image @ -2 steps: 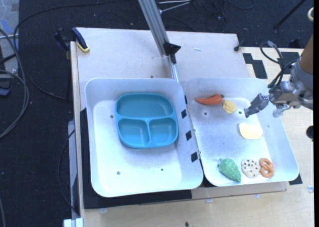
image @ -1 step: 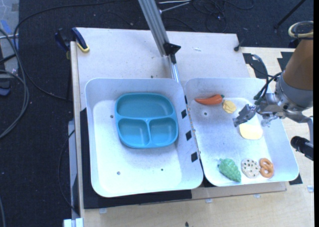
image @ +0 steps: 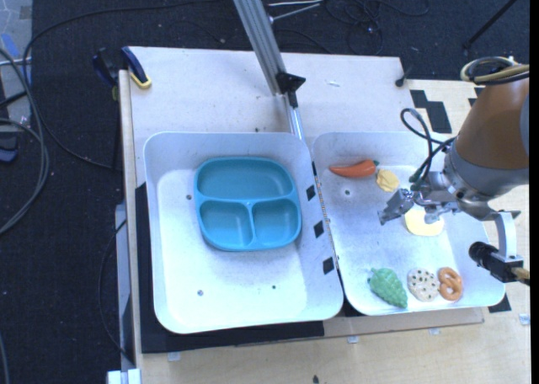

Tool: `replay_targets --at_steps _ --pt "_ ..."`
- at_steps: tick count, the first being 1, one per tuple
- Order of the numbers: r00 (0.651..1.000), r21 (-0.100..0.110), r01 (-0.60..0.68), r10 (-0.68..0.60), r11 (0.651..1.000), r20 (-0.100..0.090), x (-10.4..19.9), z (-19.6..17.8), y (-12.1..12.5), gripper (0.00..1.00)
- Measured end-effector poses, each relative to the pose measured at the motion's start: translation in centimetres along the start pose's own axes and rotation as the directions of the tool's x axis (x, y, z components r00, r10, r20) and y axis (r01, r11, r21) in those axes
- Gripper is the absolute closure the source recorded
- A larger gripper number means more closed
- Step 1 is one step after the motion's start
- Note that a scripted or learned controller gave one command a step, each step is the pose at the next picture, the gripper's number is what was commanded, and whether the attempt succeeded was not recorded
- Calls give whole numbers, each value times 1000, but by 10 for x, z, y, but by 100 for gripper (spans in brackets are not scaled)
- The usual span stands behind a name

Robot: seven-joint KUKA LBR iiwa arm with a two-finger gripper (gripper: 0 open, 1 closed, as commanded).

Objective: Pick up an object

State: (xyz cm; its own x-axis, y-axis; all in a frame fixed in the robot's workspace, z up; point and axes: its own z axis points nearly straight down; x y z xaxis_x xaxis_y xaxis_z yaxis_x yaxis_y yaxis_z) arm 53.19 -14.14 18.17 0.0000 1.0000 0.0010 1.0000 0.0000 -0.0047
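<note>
Camera view: in the right bin (image: 354,266), toward the right of the frame, the gripper (image: 406,203) hangs over the bin floor just left of a pale yellow disc (image: 421,223), which lies partly under the wrist. Whether it is open or closed on anything I cannot tell; the metal parts blur together at this angle.

Other pickable things lie around it in the same bin. An orange carrot (image: 354,168) rests near the bin's upper edge, with a small yellow piece (image: 387,179) just to its right. Along the lower edge sit a green leafy piece (image: 388,286), a speckled cookie (image: 422,284) and a pretzel (image: 450,283), side by side in a row.

The arm (image: 497,134), with its orange band, enters from the right edge of the frame.

The left bin (image: 168,231) fills the centre-left of the frame and holds a blue divided tray (image: 248,203) with three compartments.

A grey metal pole (image: 257,24) slants down from the top centre.
</note>
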Motion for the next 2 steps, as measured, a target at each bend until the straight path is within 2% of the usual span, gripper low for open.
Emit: replay_targets --at_steps 1,2 --pt "1000 0 0 0 1000 0 8 46 0 0" --pt "1000 -5 -1 1 1000 1 7 33 1 100"
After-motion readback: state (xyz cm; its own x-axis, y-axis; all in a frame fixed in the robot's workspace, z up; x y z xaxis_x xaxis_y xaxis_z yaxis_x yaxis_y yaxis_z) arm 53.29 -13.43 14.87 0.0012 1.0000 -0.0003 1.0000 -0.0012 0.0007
